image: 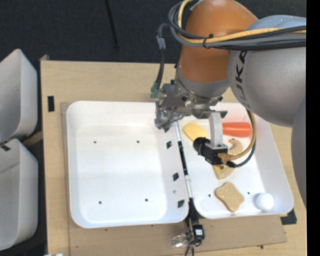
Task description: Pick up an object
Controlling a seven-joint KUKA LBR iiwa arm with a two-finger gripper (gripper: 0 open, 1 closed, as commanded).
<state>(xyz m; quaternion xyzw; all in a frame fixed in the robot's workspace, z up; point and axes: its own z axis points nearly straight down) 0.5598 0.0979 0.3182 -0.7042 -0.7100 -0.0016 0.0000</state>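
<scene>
My gripper [164, 120] hangs below the orange wrist band, over the ridge between the two bins at their far end. Just to its right in the right bin [280, 169] lies a yellow piece [193, 130]. Further right is an orange-red piece [238, 128]. A tan biscuit-like piece [237, 148] and another tan scrap [223, 170] lie mid-bin, partly hidden by the robot's own hardware. A bread slice [229, 196] and a white ball [264, 201] rest near the front edge. I see nothing held at the gripper.
The left bin [117, 164] sits beside the right one, with a dark rod-like strip [183, 167] along the shared ridge. The big grey arm covers the right bin's far right corner. White boxes [8, 143] stand off the bench's left side.
</scene>
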